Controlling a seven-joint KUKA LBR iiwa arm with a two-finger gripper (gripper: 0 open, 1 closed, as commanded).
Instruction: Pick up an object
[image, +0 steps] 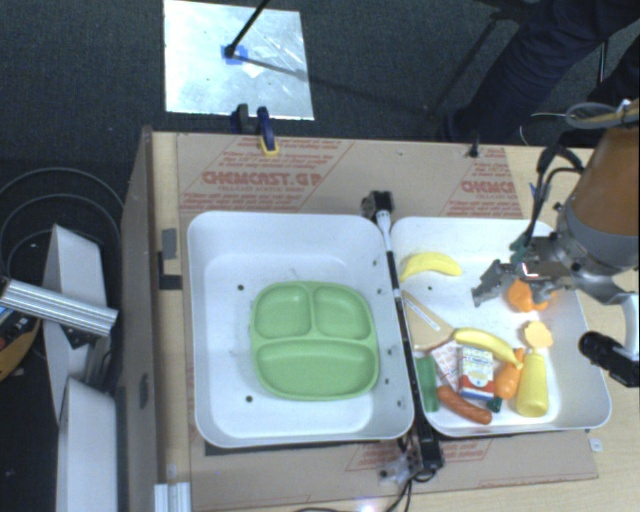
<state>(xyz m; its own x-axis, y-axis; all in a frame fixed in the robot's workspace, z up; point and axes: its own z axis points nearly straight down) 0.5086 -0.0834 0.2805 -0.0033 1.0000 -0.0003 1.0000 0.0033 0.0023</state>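
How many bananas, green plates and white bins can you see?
Bananas: 2
Green plate: 1
White bins: 2
Total: 5

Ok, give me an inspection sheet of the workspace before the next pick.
Surface: bench bears left bin and right bin.
Job's things: right bin holds banana, second banana, yellow bottle, orange toy, sausage, small carton.
Clutter: green divided plate in left bin.
Grippers: gripper above right bin, beside orange toy.
Cables: dark cables by the arm.
Surroundings: foil sheet on dark floor.
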